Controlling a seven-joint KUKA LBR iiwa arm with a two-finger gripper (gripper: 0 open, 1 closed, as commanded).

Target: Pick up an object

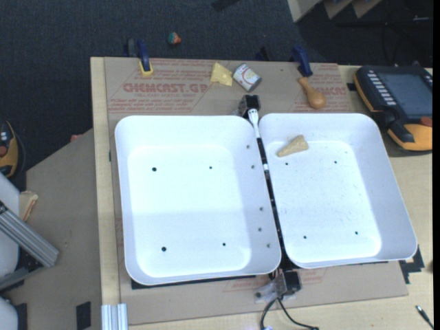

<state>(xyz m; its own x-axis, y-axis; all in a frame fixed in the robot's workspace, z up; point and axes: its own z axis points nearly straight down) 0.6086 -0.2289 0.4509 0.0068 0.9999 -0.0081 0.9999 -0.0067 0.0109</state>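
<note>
Camera view: tan, wedge-shaped piece [292, 146] lies in right bin [385, 205]; tool's state untellable.

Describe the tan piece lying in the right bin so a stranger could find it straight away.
Start at the right bin, then go to its far left corner. The tan wedge lies there, alone on the white floor. The yellow wedge and wooden piece lie outside, on the board.
</note>
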